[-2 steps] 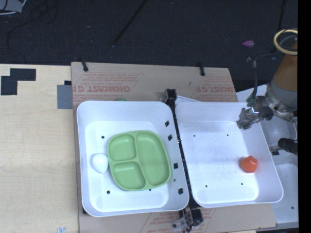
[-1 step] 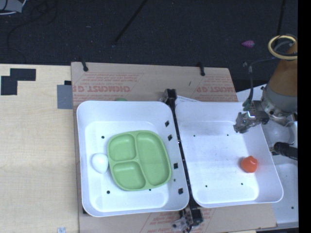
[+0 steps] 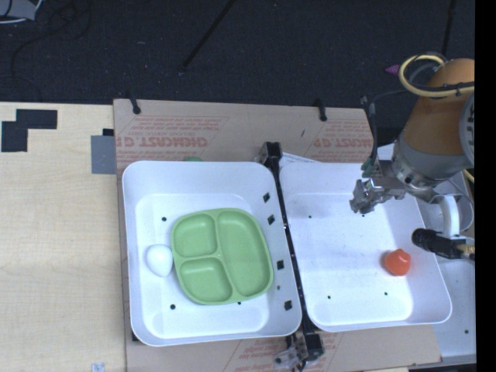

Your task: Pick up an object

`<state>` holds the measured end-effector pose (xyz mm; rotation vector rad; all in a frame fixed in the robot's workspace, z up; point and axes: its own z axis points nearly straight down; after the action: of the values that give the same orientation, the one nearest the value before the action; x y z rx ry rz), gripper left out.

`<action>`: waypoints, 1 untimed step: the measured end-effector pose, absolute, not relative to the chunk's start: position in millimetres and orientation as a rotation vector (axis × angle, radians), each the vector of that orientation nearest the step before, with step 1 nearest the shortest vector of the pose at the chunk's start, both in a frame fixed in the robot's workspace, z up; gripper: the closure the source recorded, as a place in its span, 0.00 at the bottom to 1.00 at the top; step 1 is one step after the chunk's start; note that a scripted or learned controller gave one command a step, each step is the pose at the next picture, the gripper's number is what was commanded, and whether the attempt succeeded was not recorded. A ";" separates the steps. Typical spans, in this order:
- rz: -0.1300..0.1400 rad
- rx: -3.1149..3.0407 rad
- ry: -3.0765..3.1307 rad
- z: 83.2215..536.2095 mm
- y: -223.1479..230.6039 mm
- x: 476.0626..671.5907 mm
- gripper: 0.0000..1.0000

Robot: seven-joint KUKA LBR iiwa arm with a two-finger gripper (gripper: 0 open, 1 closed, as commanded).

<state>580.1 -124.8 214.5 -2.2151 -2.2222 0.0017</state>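
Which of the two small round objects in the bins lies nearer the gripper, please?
The orange ball, in the right bin below the gripper; the white ball lies in the left bin.

I see a dark floor [image 3: 232, 37] up top w/ cables [image 3: 209, 25] trailing across it. Left side is a pale wood bench [image 3: 54, 239] w/ black marks [image 3: 27, 126] and a grey patch [image 3: 101, 153]. Printed cardboard [image 3: 232, 130] lies under the work area.

The divided tray [image 3: 221, 256] lies in the left bin [image 3: 147, 180], an egg [image 3: 160, 260] touching its left side. A small fruit [image 3: 397, 262] sits in the right bin [image 3: 325, 178], near its right wall.
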 end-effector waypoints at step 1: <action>0.003 -2.214 -2.221 214.6 -67.5 559.5 1.00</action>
<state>559.5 -67.5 214.6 -2.2136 -2.2212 0.0027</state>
